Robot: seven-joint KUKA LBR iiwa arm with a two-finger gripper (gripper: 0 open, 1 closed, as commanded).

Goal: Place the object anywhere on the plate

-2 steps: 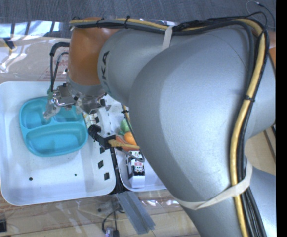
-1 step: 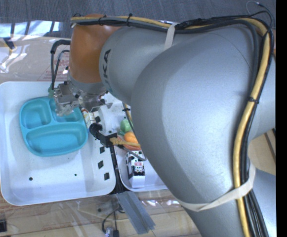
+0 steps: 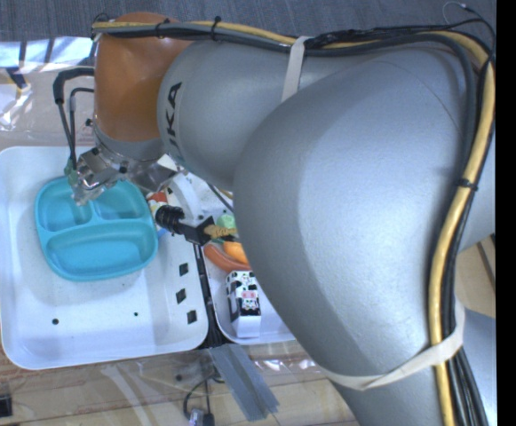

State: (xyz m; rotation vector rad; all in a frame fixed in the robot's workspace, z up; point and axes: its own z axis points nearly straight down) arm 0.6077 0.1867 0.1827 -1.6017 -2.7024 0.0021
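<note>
A blue divided plate (image 3: 93, 233) lies in the left white bin (image 3: 27, 327). My gripper (image 3: 85, 185) hangs over the plate's upper edge, below the orange band (image 3: 129, 74) of the arm. Its metal tip sits just above the plate's top compartments. Whether anything is between its fingers cannot be made out. In the right bin (image 3: 231, 327) lie an orange toy (image 3: 231, 254), something green (image 3: 228, 223) and a small black-and-white carton (image 3: 243, 302), partly hidden by the arm.
The big grey arm (image 3: 346, 202) covers most of the right bin and the right half of the view. A black cable plug (image 3: 178, 223) hangs between the bins. Bare white floor of the left bin lies below the plate.
</note>
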